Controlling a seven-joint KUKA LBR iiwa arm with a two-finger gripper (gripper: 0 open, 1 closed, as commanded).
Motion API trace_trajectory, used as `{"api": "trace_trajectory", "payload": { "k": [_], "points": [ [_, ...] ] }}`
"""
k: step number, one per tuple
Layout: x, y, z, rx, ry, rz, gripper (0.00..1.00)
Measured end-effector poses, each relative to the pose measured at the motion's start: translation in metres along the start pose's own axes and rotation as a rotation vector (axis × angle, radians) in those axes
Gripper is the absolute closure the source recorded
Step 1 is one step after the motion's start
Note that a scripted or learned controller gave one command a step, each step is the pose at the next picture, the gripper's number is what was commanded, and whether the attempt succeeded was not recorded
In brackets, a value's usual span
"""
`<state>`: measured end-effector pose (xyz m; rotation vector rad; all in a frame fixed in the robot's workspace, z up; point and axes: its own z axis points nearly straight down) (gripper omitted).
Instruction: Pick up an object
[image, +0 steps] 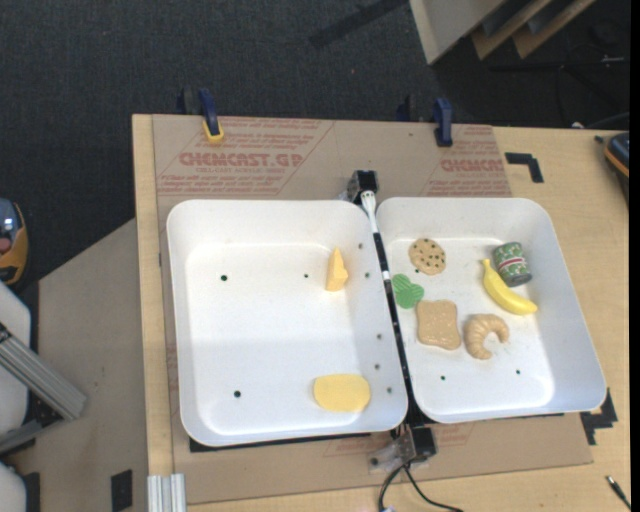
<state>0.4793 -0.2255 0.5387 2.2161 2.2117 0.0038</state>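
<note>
Nothing lifted yet: choosing a target

No object is singled out by the task, so we weigh what lies in the bins. The right bin (470, 222) holds six things. A cookie (428, 256) sits near its back left, with a green piece (407, 292) just beside the dividing wall below it. A toast slice (438, 324) lies touching or nearly touching a croissant (486, 334). A banana (505, 290) lies at a slant, close against a green can (510, 263) that lies tilted. The left bin (250, 340) holds two things, well apart: a yellow wedge (337, 270) near the dividing wall, and a yellow oval (342, 393) near the front edge.

Everything rests on a bin floor, so we judge the task to be at its very start, with the approach not yet made. We cannot tell whether the gripper is open or closed.

For the next move we would favour something standing alone. The cookie and the oval both have bare floor around them, though both look flat and may be hard to pinch. The wedge stands taller and looks easier to grip. The crowded pairs risk a nudge to a neighbour, and the green piece sits too close to the wall for a clean descent
</note>
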Motion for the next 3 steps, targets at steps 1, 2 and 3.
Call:
{"api": "trace_trajectory", "payload": {
  "k": [1, 2, 3],
  "points": [
    [0.027, 0.000, 0.047, 0.013, 0.007, -0.005, 1.00],
    [0.000, 0.000, 0.000, 0.001, 0.000, 0.000, 1.00],
    [0.032, 0.000, 0.062, 0.014, 0.008, -0.005, 1.00]
  ]
}}
